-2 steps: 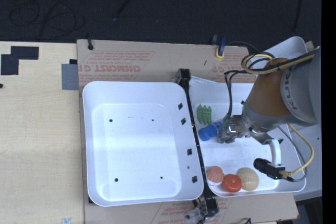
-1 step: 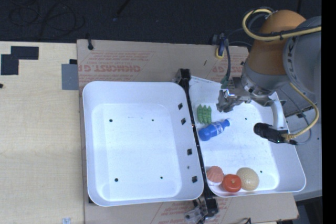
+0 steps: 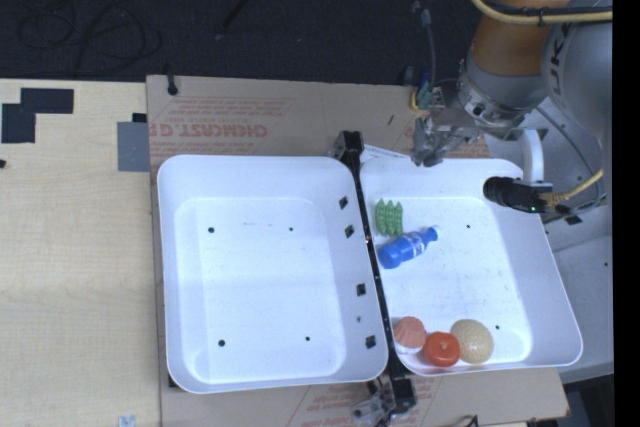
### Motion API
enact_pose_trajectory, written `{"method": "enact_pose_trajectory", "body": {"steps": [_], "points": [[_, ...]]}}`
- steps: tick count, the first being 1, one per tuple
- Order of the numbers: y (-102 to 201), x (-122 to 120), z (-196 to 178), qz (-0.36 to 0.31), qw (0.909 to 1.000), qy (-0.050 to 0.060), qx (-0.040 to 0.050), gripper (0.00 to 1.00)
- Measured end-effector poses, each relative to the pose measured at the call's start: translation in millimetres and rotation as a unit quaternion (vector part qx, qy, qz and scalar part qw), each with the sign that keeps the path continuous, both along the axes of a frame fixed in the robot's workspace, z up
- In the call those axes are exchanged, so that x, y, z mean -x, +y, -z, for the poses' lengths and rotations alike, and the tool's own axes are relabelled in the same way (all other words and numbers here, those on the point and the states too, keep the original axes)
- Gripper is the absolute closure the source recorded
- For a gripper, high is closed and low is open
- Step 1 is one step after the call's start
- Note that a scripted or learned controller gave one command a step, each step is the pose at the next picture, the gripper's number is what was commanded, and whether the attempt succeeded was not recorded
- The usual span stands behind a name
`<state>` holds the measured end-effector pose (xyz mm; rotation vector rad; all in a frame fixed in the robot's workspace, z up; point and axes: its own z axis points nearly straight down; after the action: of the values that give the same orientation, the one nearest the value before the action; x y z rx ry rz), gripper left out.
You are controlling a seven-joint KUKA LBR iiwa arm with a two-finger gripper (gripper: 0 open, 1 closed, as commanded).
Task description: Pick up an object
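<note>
The arm is hanging over the far rim of the right bin (image 3: 560, 315), with the gripper (image 3: 430, 153) sitting high near that bin's back-left corner, well apart from everything lying on the bin floor. From this slanted overhead angle the claw is too small and too cluttered by cables to read, so I cannot tell how it is set. Nothing is showing beneath it.

So the pick is looking barely started, by my reading. All the candidates are lying loose in the right bin. The blue bottle (image 3: 405, 247) is resting on its side close to the divider, with the green ridged toy (image 3: 388, 215) just beside it, toward the back. Down at the near rim three round pieces are bunching together: a pale pink disc (image 3: 408, 330), a red tomato-like ball (image 3: 441, 348) touching it, and a tan ball (image 3: 473, 340) just beside that. The left bin (image 3: 180, 215) is sitting alongside, playing no part for now.

What is left, I judge, is nearly everything: choosing a target, coming down, closing, lifting. The green toy and the bottle are lying nearest the gripper, so they are looking like the likeliest targets.
</note>
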<state>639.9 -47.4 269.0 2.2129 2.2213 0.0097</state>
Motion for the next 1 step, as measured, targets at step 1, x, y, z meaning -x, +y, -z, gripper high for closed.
{"method": "enact_pose_trajectory", "body": {"steps": [1], "points": [[61.0, 35.0, 62.1, 0.0, 1.0, 0.01, -0.0011, 1.0]]}}
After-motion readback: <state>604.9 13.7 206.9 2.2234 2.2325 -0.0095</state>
